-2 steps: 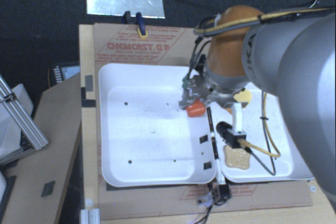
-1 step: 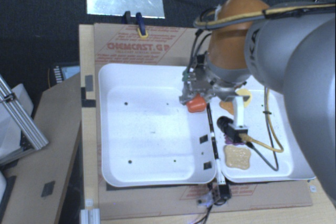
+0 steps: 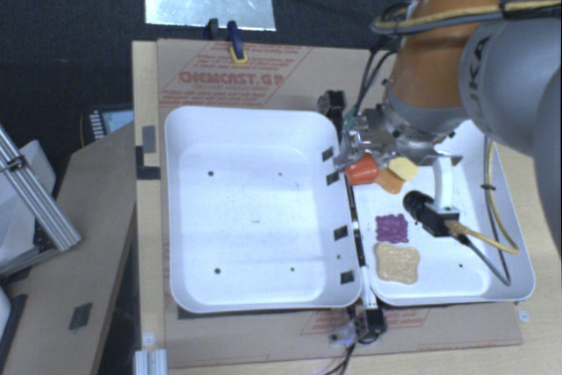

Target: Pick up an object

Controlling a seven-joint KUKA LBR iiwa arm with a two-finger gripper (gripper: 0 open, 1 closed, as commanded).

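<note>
While the arm leans in from three o'clock and covers the upper part of the right bin, the left bin lies bare at about nine o'clock of it, the two touching along their shared wall. Under the wrist, the gripper hangs low over the right bin's eleven o'clock corner; whether it is apart or together I cannot tell, since the wrist hides it.

Just below it sits an orange-red piece, touching a darker orange piece at its four o'clock, with a pale yellow piece beside that. It is not clear that any of them is actually held. At six o'clock of this cluster lies a purple piece, and below that a tan, cookie-like piece.

My reading is that the reach-and-grasp step is in hand, aimed at the orange-red piece. The next move calls for a firm pinch on one piece alone, then a straight lift clear of the wall.
</note>
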